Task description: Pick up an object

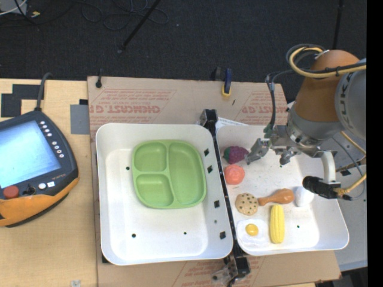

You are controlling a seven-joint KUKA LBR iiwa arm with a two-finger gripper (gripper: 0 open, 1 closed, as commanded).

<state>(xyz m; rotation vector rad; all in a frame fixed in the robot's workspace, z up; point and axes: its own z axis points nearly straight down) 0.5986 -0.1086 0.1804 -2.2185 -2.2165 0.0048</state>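
My gripper [273,153] hangs over the back part of the right bin [335,229], open, with nothing between its fingers [258,151]. Just left of it lies a purple bunch of grapes [236,154], and a pink peach [234,174] sits below that. Toward the front are a cookie [246,204], a chicken drumstick [278,197], a yellow corn cob [276,223] and a fried egg [252,229]. These toys all rest on the bin floor, apart from the gripper.
The left bin [114,220] holds a green divided plate [169,173]. A black divider [218,184] runs between the bins. A teach pendant [30,160] lies on the bench at far left. A small white object [304,198] lies by the drumstick's end.
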